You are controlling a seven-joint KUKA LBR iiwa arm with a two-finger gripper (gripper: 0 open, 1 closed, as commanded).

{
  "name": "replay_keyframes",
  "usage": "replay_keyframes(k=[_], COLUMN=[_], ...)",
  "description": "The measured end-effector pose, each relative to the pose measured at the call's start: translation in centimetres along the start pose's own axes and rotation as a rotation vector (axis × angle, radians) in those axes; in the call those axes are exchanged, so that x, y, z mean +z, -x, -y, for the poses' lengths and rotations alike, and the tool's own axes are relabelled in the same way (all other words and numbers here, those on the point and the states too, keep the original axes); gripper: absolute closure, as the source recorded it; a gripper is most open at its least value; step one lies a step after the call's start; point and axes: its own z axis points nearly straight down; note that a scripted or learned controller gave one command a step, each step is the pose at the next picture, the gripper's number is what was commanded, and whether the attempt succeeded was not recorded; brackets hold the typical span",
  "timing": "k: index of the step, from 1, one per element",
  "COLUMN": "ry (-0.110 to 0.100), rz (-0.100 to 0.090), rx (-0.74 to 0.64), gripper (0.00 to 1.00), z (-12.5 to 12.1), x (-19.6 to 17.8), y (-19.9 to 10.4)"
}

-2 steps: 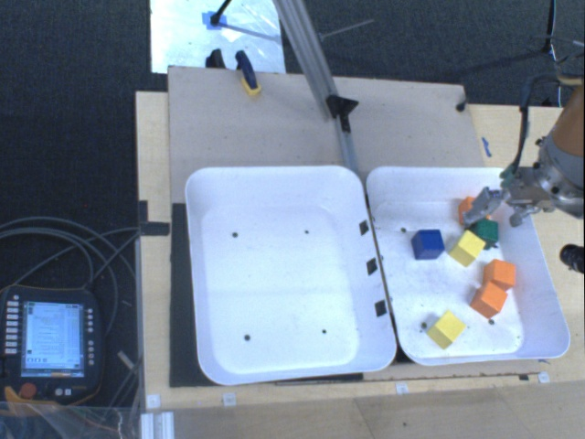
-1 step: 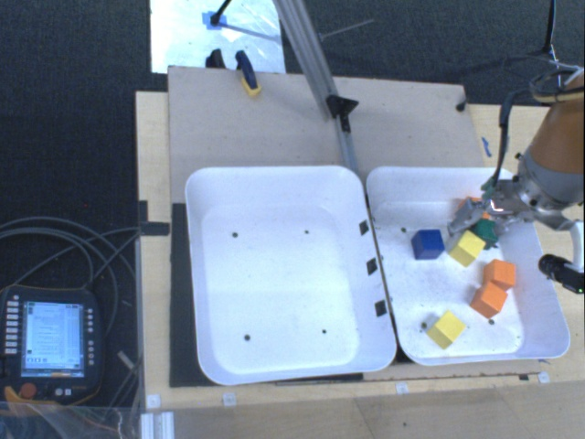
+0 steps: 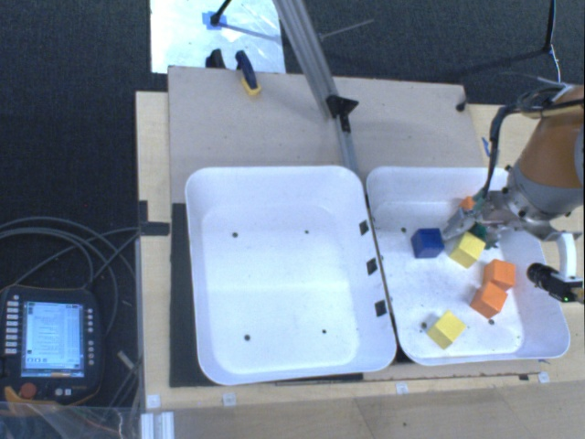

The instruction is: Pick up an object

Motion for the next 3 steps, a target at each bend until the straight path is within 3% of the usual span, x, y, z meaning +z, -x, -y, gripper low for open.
replay_keyframes(k=[1, 2, 3], ry=[-0.002, -0.001, -0.006], rz=[-0.001, -0.001, -0.002], rx=[-0.001, -0.001, -0.001], gripper=[1.0, 1.0, 1.0], z=[0.0, -0.9, -1.0], x=[-0.8, -7.1, -7.1], y=[0.0, 0.1, 0.2])
